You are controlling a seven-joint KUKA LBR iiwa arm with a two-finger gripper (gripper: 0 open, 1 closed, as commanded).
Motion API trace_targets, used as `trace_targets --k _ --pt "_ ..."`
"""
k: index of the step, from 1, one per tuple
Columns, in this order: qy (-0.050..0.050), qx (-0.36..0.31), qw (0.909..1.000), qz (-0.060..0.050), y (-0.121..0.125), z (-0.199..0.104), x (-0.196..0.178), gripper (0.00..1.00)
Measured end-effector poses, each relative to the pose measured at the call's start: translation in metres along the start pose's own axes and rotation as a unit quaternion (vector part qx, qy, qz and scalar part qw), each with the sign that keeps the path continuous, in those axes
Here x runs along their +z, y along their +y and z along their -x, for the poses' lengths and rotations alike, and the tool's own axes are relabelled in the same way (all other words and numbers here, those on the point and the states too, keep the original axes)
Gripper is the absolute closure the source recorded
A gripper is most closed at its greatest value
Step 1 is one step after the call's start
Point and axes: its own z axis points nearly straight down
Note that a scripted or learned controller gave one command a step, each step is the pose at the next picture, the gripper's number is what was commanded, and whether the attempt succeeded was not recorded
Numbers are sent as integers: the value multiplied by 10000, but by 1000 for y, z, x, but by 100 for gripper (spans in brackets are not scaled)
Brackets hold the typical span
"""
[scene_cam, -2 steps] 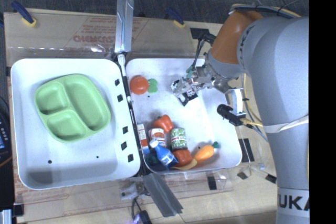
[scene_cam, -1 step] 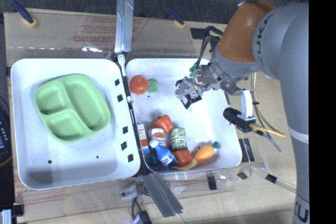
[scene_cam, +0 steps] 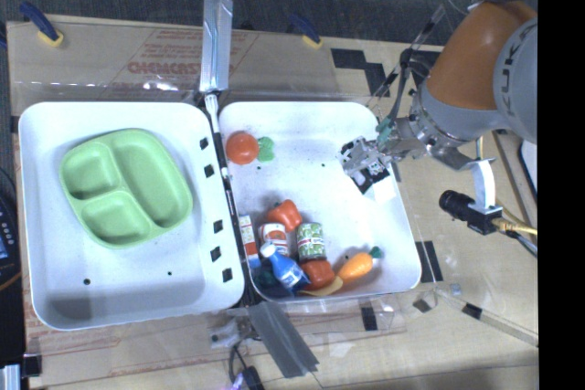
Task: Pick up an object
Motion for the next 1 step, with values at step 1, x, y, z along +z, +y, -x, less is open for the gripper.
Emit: trace_targets --k 1 --pt "1 -23 10000 -7 1 0 -10 100"
